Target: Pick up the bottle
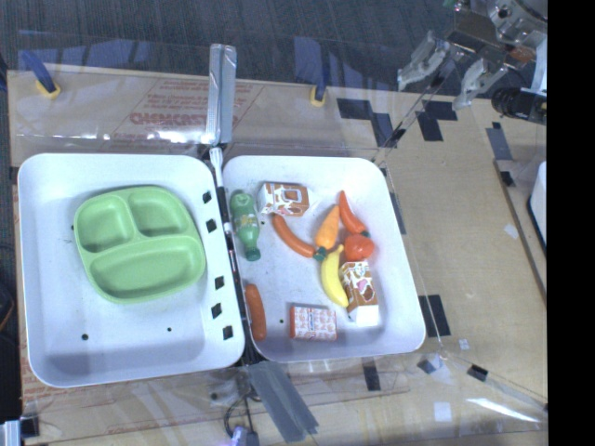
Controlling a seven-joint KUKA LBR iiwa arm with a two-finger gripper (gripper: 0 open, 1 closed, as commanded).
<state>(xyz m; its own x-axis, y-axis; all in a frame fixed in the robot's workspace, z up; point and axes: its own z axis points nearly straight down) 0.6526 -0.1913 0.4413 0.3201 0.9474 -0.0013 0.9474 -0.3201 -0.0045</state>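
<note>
A green bottle (244, 224) lies along the left wall of the right bin (402, 291), its cap toward the front. My gripper (444, 71) hangs high at the top right, well behind and to the right of that bin and far from the bottle. Its two fingers are spread apart with nothing between them.
The right bin also holds a hot dog (293, 236), a carrot (327, 227), a red chili (350, 213), a tomato (358, 247), a banana (332, 279), two cartons (360, 291), a sausage (255, 310) and a snack box (312, 321). A green divided plate (139, 242) sits in the left bin (56, 342).
</note>
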